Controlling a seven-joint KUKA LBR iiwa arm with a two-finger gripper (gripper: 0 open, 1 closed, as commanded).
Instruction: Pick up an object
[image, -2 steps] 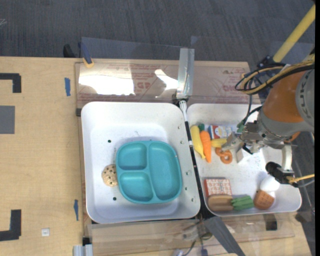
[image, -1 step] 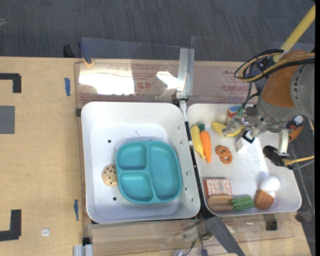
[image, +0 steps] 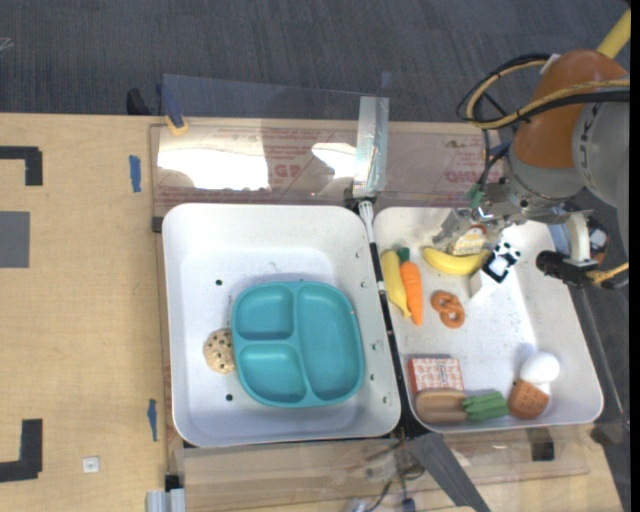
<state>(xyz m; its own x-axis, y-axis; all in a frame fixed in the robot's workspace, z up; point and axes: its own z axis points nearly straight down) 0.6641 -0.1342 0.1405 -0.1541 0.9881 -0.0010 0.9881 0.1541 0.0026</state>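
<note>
On the wooden bench (image: 70, 330) the left bin (image: 190, 250) holds a smooth teal divided plate (image: 297, 343) with three compartments, and a round speckled cookie (image: 219, 351) touches the plate's left edge. White floor lies bare along the bin's far side.

The right bin (image: 575, 340) is more crowded. A yellow corn cob (image: 394, 281) and an orange carrot (image: 410, 290) lie side by side against its left wall; a pretzel (image: 448, 308) sits just right of them. Along the near wall are a pink patterned box (image: 436, 374), a hot dog with green filling (image: 462, 406), and a round orange-and-white piece (image: 533, 386). The middle floor is open.

At the far end the hand (image: 478, 228) hovers low over a curved yellow banana (image: 452, 261); I cannot tell how far it is open, or whether it touches anything.
</note>
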